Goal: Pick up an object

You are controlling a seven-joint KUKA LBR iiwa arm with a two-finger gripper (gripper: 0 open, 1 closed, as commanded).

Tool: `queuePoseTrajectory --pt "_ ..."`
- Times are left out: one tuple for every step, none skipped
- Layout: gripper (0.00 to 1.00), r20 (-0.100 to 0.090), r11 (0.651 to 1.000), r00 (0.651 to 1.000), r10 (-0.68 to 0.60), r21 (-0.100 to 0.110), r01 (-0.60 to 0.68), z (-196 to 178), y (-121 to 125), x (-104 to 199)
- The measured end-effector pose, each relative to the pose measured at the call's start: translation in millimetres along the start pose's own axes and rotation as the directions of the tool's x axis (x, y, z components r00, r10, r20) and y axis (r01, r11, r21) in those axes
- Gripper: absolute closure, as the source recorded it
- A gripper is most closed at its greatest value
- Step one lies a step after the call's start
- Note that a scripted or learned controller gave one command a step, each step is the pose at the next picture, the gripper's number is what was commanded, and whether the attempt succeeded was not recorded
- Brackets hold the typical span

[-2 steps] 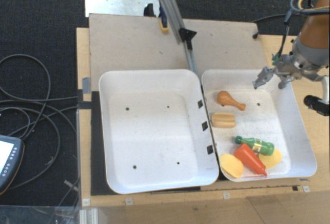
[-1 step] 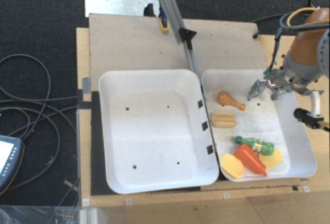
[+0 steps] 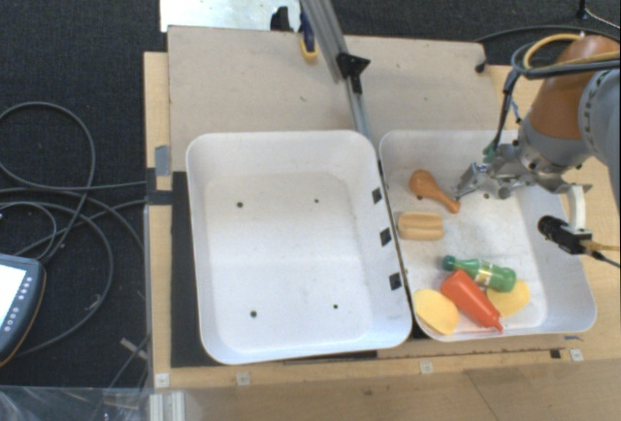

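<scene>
Reaching in from the right, my grey arm with its orange band holds my end effector (image 3: 477, 180) low over the upper part of the right white bin (image 3: 574, 307) on the counter (image 3: 427, 84), just beside the brown drumstick-shaped toy (image 3: 432, 189); I cannot tell how it is set. Below the drumstick lies a tan bread-roll toy (image 3: 420, 226), and nearer the front edge sit a green bottle (image 3: 478, 268), an orange carrot-shaped toy (image 3: 471, 299) and two yellow pieces (image 3: 437, 311). Nothing is visibly gripped.

Bright, even overhead light; the white bins (image 3: 291, 152) glare slightly, shadows stay soft, and focus is mildly soft.
</scene>
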State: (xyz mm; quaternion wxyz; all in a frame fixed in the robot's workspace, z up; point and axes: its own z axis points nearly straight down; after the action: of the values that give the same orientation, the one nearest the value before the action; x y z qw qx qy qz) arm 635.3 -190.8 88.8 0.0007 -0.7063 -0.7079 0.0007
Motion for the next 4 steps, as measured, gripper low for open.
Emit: queuePoseTrajectory --pt "1.0 0.001 1.0 1.0 -0.001 -0.007 0.001 -14.1 2.2 -0.3" --pt "1.0 0.002 1.0 1.0 0.002 -0.008 -0.002 -68.6 -6.0 -4.6" --pt "1.0 0.003 1.0 1.0 0.001 -0.01 -0.001 -123.4 -10.2 -13.4" --pt "1.0 0.003 1.0 1.0 -0.002 -0.011 0.002 -178.5 -8.5 -13.8"
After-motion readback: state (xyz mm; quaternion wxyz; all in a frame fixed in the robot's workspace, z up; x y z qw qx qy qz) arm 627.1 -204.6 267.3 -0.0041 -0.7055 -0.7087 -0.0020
